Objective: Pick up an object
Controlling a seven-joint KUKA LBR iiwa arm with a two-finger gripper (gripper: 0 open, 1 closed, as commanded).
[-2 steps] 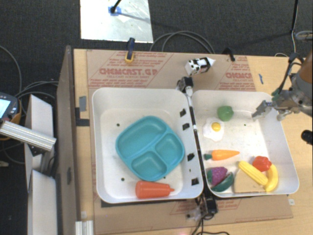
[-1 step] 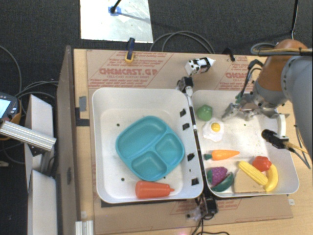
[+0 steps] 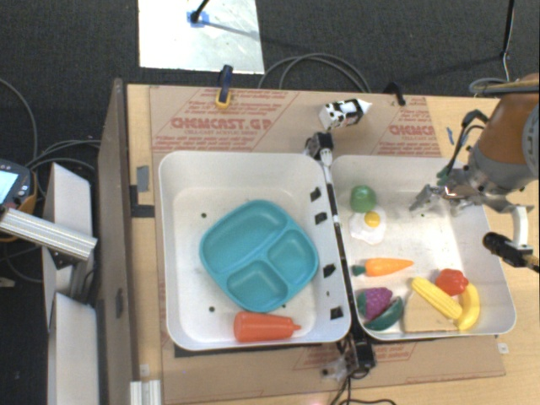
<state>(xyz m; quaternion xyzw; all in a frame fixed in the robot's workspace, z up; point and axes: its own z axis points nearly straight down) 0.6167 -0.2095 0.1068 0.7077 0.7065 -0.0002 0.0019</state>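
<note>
Several plastic toy foods lie in the right white bin (image 3: 498, 306); nearest the two-finger gripper (image 3: 428, 197), whose fingers look spread with nothing between them, is the small green ball (image 3: 363, 197), at nine o'clock (just above the fried egg (image 3: 369, 224)).

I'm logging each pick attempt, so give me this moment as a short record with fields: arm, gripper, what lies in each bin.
arm: reaches in from the right, over the right bin's far right part
gripper: low over bare bin floor, nothing seen between its fingers
left bin: teal divided plate, orange carrot by the near wall
right bin: green ball, fried egg, small carrot, purple grapes, corn cob, red pepper, banana
nearest to gripper: green ball
</note>
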